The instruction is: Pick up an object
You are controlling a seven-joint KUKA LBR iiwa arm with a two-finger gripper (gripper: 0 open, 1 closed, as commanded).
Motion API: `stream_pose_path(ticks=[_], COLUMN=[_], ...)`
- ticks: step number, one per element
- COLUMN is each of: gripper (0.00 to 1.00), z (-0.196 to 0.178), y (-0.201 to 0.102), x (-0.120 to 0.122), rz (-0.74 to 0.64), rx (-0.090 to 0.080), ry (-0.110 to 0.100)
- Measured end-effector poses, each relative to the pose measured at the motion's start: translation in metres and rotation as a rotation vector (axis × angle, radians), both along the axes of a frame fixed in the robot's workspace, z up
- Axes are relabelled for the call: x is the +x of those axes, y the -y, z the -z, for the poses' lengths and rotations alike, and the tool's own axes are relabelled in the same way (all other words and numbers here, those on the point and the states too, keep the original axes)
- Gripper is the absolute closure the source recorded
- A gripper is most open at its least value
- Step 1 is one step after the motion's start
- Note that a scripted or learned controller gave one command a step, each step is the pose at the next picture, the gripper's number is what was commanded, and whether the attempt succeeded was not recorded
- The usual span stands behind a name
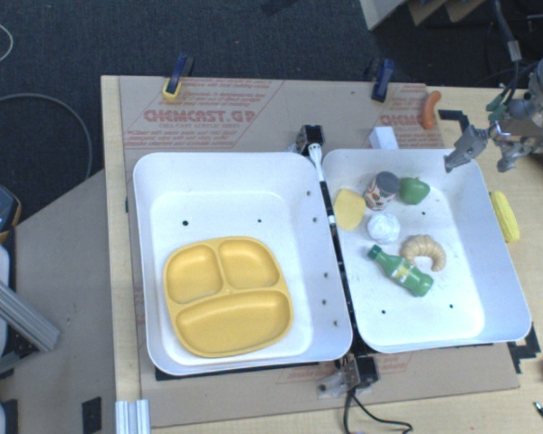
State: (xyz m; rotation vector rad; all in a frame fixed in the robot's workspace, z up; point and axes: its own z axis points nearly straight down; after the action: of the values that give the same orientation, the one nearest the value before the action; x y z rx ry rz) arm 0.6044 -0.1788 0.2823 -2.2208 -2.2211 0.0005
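Hovering over the far right corner of the right bin [498,269], at about one o'clock from its middle, the claw [489,147] looks spread and released, with nothing between its fingers; the view is small there, so that is a judgement. It sits off to the side, which leaves the pile clear to the camera. The candidates crowd the bin's upper middle: a green bottle [403,271] touching a croissant [423,251] at five o'clock, a white ball [384,227], a yellow piece [349,209] at nine o'clock against the wall, a small can [380,191] and a green pepper [414,190] at twelve. A yellow divided plate [226,295] lies in the left bin [163,188], apart from the picking.
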Motion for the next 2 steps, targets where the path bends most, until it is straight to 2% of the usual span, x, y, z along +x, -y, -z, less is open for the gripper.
stream_pose_path(ticks=[1, 2], gripper=[0.00, 1.00], z=[-0.1935, -0.1934], y=[-0.0211, -0.0203], x=[0.0444, 0.0431], rz=[-0.004, -0.002], rx=[-0.007, -0.005], ry=[0.024, 0.008])
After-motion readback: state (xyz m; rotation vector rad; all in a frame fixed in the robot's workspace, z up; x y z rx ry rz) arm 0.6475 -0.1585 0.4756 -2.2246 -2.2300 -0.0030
